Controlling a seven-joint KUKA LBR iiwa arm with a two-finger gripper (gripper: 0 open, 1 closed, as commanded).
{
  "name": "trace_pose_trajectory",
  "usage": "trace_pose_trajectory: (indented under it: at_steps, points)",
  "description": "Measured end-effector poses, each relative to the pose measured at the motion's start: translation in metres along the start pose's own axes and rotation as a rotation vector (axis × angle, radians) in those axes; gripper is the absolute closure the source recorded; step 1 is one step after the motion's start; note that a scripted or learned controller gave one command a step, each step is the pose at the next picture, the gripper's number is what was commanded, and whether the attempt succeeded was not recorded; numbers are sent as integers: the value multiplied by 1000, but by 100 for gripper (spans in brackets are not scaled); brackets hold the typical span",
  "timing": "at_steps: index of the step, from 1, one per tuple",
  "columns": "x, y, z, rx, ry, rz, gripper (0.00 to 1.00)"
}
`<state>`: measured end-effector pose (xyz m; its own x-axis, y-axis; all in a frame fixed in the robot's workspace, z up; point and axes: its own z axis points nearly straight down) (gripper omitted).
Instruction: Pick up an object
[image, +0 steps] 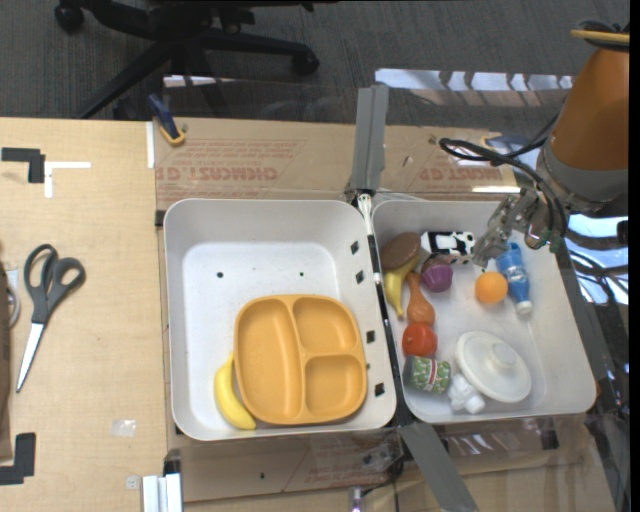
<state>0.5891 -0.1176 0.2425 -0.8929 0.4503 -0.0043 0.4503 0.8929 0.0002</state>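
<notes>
Yellow banana (227, 398) half under tray (300, 358)

— How does the arm (598, 110) look, in the upper right of the frame?

— It has a broad orange band with grey casing under it. Black cables loop beside it. The pincer (500, 240) is thin, pale metal.

Divided tray (300, 358) in left bin (190, 300)
</notes>
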Motion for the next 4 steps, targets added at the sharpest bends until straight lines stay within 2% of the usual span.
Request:
trace_pose_trajectory:
  at_steps: [1,2,3,4]
  points:
    - [56,-69,-39,1,3,168,100]
    - [86,-66,134,-3,-6,303,100]
    - [38,-65,18,2,2,465,100]
    - [23,12,41,3,3,573,100]
